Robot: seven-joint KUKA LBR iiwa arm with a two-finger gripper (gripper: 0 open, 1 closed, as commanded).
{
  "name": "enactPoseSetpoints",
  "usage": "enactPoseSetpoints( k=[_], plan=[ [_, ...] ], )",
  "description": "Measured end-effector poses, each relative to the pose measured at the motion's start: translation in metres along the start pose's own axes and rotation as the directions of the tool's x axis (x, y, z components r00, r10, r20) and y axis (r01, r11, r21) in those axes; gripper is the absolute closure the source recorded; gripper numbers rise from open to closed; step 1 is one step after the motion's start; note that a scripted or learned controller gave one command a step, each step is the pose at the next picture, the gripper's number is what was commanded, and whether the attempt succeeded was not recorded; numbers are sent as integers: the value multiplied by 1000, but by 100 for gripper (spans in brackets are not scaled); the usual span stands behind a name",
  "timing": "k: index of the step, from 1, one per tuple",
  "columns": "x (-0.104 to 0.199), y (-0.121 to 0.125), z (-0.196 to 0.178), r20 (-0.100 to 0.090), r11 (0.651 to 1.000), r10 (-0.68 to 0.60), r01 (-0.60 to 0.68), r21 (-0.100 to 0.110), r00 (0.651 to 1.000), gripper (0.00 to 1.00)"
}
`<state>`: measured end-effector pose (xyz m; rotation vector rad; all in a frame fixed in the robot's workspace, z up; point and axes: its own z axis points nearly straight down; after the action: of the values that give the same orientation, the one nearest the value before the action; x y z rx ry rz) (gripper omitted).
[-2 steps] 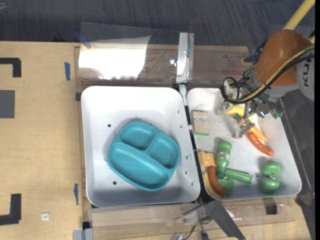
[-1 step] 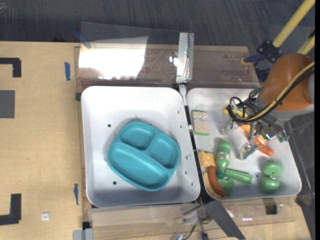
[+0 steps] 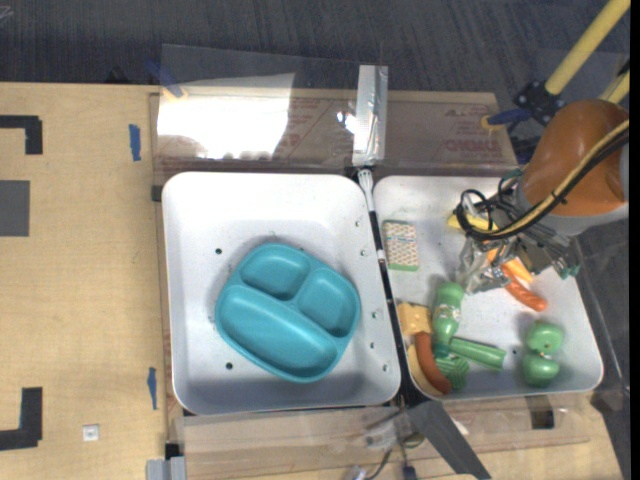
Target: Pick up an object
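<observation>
Objects for picking lie in the right bin (image 3: 585, 313), a shallow white tray beside its twin; among them an orange carrot-like piece (image 3: 524, 288) sits near the bin's middle right, just beside the gripper (image 3: 483, 273); a green apple-shaped toy (image 3: 541, 353) rests toward the near right corner; a green bottle-like piece (image 3: 446, 308) stands left of centre, and a green cylinder (image 3: 476, 350) lies on its side just below it; a yellow piece (image 3: 412, 318) and a reddish-orange sausage shape (image 3: 430, 360) lie along the bin's left wall, touching or nearly touching each other; a small pale card with a patterned face (image 3: 401, 245) lies flat in the far left part of the same bin

The gripper hangs low over the middle of the right bin, between the green bottle-like piece and the carrot-like piece; whether it is spread or pressed together cannot be told, since cables and metal parts clutter it, and nothing can be seen caught in it; the arm's orange band (image 3: 578, 158) shows above it at the far right, with black and yellow cables (image 3: 500, 218) looping down to the wrist

The left bin (image 3: 190, 228) holds a teal divided plate (image 3: 288, 310) with three compartments, lying slightly tilted near the middle; both bins rest on the counter (image 3: 80, 268), a light wooden surface with blue tape marks (image 3: 134, 140); a sheet of clear plastic (image 3: 240, 118) stands behind the left bin
</observation>
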<state>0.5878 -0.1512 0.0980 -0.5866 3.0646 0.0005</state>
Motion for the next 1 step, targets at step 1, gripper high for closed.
enactPoseSetpoints(
  k=[1],
  plan=[
    [-80, -27, -95, -10, 998, 69, -69, 0, 998, 100]
  ],
)
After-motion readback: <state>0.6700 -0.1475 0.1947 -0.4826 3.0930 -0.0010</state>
